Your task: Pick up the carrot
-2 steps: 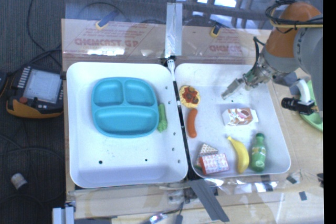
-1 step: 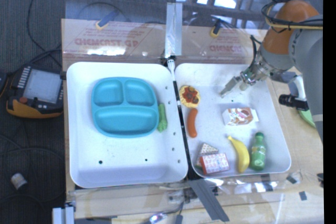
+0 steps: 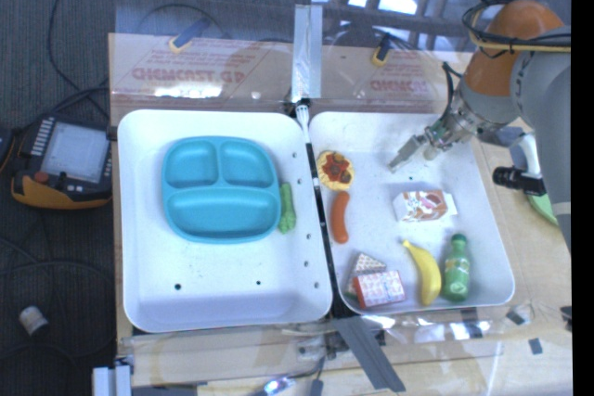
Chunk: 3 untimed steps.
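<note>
The carrot point(image 3: 340, 216) is a short orange-red stick lying lengthwise near the left wall of the right bin point(image 3: 492, 227), just below a round pizza toy point(image 3: 334, 169). My gripper point(image 3: 408, 153) hangs over the upper middle of the right bin, pointing down and left. It is well to the right of the carrot and farther back, with bare bin floor between them. Nothing shows at its tip.
Also in the right bin are a white packet point(image 3: 422, 205), a banana point(image 3: 424, 271), a green bottle point(image 3: 455, 267), a red box point(image 3: 376, 287) and a wedge toy point(image 3: 367, 262). The left bin point(image 3: 148, 292) holds a blue divided plate point(image 3: 221, 187) and a green vegetable point(image 3: 287, 207).
</note>
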{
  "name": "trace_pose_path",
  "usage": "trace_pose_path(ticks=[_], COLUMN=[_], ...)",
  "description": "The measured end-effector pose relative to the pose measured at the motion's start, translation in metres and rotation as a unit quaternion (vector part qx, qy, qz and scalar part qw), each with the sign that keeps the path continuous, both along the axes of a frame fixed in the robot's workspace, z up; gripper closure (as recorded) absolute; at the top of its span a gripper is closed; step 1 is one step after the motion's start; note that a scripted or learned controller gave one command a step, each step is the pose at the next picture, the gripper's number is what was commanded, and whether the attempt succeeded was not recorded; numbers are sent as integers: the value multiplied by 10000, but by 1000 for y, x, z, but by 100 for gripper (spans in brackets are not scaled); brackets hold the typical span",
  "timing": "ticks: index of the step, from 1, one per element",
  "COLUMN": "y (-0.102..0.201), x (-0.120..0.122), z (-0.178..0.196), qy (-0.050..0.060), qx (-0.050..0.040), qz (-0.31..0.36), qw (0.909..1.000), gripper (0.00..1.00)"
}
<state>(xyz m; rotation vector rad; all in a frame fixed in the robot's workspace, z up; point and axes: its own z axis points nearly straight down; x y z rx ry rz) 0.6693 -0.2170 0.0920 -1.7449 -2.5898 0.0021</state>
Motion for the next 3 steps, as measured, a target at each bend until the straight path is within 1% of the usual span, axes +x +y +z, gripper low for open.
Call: trace_pose_path(ticks=[1,2,3], y=[43,-3,-1], x=[-18,-69,0], z=[-3,-1,0], qy=[-125,-145,-18], qx=[-72,-47,6], qz=[464,599,374], qw=[9988,9981,9993], gripper=[0,0,0])
